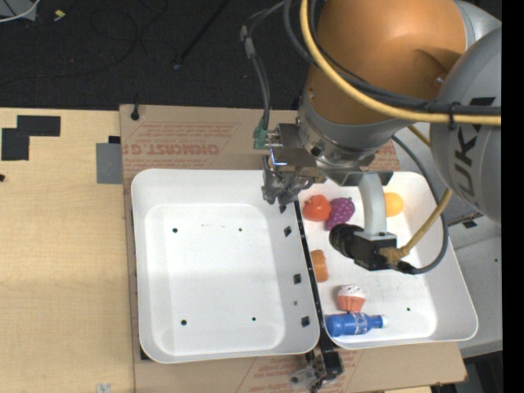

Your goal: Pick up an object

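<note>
while the grey arm with its broad orange band (385, 35) fills the upper right, reaching in from the right and bending down over the bins, its wrist hangs above the far end of the divide between the two shallow white bins. the tool (278, 188) points downward just at the far left corner of the right white bin (446, 301), close to the seam with the left white bin (155, 260); whether it is released or clenched cannot be told, as dark hardware hides its tip. a black cylindrical attachment with a grey bracket (360, 246) juts from the wrist over the right bin, and yellow and dark cables loop around the arm.

the pickable things all lie in the right bin: a red-orange rounded toy (316, 209) touching a purple grape-like cluster (341, 211) near the tool, a yellow rounded piece (394, 204) partly behind the bracket, a small orange block (318, 265) by the left wall, a cupcake-shaped toy with an orange base (351, 298), and a blue plastic bottle lying on its side (352, 324) at the near edge. both bins rest on a brown cardboard sheet (205, 137) on the pale wooden bench (57, 260).
</note>
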You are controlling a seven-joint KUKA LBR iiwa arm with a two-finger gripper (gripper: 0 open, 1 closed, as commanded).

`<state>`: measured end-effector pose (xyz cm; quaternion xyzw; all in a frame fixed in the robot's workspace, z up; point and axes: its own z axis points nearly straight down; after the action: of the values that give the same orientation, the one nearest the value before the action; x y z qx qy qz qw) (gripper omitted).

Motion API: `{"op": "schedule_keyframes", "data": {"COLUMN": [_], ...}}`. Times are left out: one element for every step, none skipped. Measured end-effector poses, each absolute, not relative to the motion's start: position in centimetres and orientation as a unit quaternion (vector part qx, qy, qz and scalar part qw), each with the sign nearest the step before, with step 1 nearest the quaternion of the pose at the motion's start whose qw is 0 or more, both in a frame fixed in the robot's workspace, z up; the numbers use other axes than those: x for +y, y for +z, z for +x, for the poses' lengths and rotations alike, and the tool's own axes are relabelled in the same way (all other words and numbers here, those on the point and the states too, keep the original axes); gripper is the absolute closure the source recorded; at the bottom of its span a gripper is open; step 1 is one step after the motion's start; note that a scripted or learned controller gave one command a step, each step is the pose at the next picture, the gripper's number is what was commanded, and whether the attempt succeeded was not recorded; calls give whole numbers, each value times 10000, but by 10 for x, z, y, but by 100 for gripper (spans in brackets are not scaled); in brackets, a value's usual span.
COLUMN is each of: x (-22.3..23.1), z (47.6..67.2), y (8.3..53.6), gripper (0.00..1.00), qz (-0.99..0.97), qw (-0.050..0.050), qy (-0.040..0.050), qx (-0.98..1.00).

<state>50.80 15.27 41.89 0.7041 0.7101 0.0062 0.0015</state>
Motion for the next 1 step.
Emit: {"op": "schedule_keyframes", "data": {"x": [127], "z": [512], "y": [378], "gripper": [100], "qz": [7078], "qw": [-13], "qy": [-32], "qx": [7064]}}
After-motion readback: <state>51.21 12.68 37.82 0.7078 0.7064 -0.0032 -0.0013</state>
